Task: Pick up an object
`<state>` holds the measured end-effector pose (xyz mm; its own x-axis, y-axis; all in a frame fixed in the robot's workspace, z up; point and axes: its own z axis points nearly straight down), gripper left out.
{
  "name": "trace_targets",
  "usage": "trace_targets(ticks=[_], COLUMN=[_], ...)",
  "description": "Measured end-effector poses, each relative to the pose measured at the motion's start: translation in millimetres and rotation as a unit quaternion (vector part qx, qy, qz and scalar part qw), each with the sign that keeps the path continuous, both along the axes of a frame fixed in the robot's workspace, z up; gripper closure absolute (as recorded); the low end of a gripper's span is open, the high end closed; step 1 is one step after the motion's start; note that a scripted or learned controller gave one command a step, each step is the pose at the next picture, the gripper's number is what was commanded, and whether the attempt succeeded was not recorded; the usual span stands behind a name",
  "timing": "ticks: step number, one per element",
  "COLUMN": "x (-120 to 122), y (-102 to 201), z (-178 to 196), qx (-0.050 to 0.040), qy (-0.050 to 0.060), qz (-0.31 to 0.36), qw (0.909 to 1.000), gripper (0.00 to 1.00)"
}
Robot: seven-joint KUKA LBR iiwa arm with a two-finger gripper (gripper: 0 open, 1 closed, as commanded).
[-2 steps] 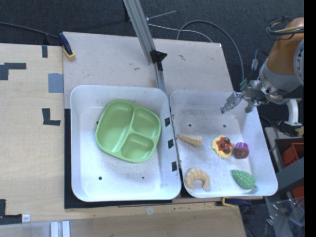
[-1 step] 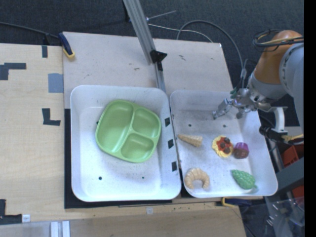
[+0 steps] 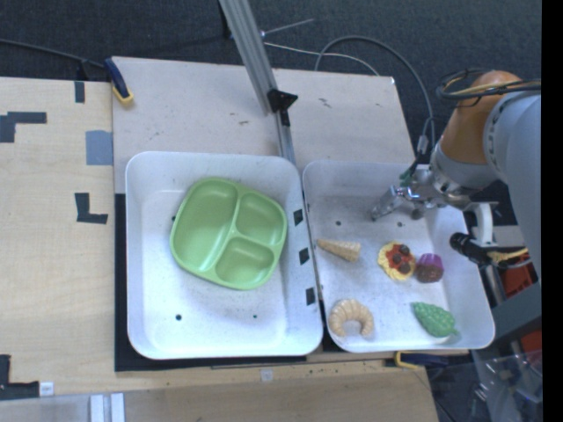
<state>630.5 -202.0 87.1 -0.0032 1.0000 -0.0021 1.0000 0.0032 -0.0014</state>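
Gripper (image 3: 387, 207) hangs low over the upper part of the right bin (image 3: 352, 183), its metal fingers pointing toward the bin's middle; whether they stand apart or closed I cannot tell, since they read as one small blurred grey shape. Nothing shows between them. The arm (image 3: 493, 139) bends in over the bin's right rim, probably so that the wrist can drop onto the toys from above.

Those toys lie below the tool on the bin floor, well apart from one another, which leaves room for fingers on either side of each. Nearest is a pale cone-shaped piece (image 3: 339, 250), lying on its side. To its right sit a yellow tart with red berries (image 3: 397, 260) and, just beside it, a dark purple piece (image 3: 429, 268). Lower down are a tan croissant (image 3: 352, 317) and a green leafy piece (image 3: 434, 318) near the corner. Any of them would serve as the object to lift.

The left bin (image 3: 149, 323) holds a green divided plate (image 3: 229, 233), resting slightly askew.
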Motion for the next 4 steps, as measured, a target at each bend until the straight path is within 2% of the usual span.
trace_targets(ticks=[1,2,3,4], x=[0.4,-5.2,-4.0,2.7], y=[0.8,8.7,10.8,11.0], z=[11.5,67.2,109.9,172.8], qx=[0.0002,0.0007,0.0007,0.0001], qy=[0.0,-0.003,-0.002,-0.004], qz=[0.001,0.0,0.0,0.0], qw=[1.0,1.0,1.0,1.0], gripper=[1.0,1.0,1.0,1.0])
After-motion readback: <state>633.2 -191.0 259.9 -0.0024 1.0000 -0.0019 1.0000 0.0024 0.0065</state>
